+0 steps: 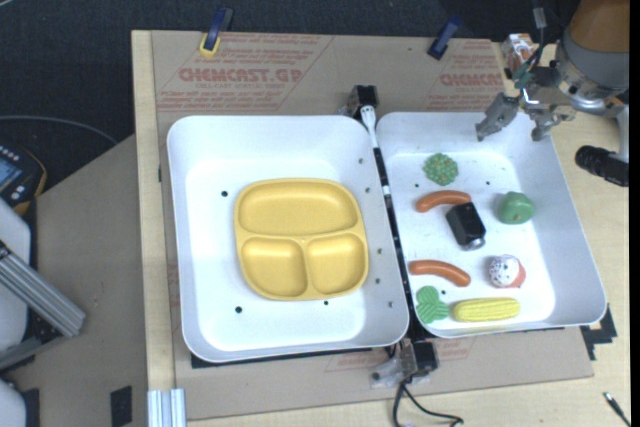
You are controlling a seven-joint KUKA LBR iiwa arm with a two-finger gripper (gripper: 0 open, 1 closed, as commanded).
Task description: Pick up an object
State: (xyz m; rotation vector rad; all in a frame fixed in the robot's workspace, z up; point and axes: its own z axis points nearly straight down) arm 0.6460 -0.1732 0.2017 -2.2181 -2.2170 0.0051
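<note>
My gripper (520, 122) hovers over the far edge of the right bin (580, 245), its two grey fingers spread open with nothing between them. Below it in that bin lie a green broccoli piece (440, 167), a sausage (441, 201), a black block (465, 224) and a green round fruit (516, 207). Nearer the front are a second sausage (439, 270), a white and red ball (504, 271), a corn cob (487, 310) and a green leafy piece (430, 303).
The left bin (200, 215) holds a yellow divided tray (300, 237). A black clip (365, 100) sits at the far end of the seam between the bins. Cardboard lies under both bins.
</note>
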